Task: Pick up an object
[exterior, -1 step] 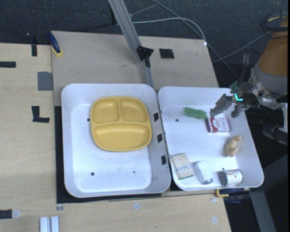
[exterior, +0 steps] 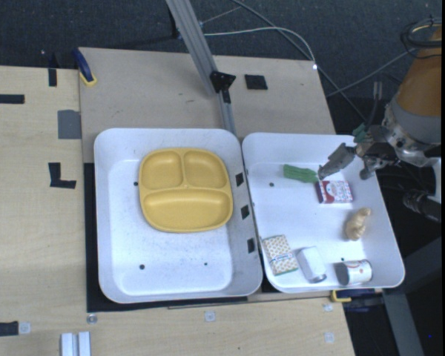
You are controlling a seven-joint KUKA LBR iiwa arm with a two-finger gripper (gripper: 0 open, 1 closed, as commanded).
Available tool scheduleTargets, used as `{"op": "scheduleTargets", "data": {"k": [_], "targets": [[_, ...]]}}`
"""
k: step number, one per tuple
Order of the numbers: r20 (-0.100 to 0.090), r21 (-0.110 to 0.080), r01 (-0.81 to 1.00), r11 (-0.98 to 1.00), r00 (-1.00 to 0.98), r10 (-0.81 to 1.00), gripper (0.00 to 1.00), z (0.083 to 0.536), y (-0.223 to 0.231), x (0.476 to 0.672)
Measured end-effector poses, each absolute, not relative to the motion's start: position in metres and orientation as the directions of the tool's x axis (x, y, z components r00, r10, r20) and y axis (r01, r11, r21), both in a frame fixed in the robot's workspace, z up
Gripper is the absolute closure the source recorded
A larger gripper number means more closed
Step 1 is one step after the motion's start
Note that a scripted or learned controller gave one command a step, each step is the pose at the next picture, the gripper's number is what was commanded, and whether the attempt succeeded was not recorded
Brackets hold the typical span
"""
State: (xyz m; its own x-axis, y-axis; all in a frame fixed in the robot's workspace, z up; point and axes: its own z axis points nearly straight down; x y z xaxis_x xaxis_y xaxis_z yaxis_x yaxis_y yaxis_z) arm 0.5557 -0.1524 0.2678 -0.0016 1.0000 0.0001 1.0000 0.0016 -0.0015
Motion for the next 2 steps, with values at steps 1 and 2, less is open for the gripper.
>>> {"op": "scheduleTargets", "data": {"k": [1, 2], "targets": [[0.001, -0.008, 1.0, 0.001, -0.001, 1.0, 0.0, 0.208, -0.146, 0.548], [0.0, -0.007, 1.0, 0.0, 0.0, 1.0, 0.0, 0.15, -0.153, 0.552]]}}
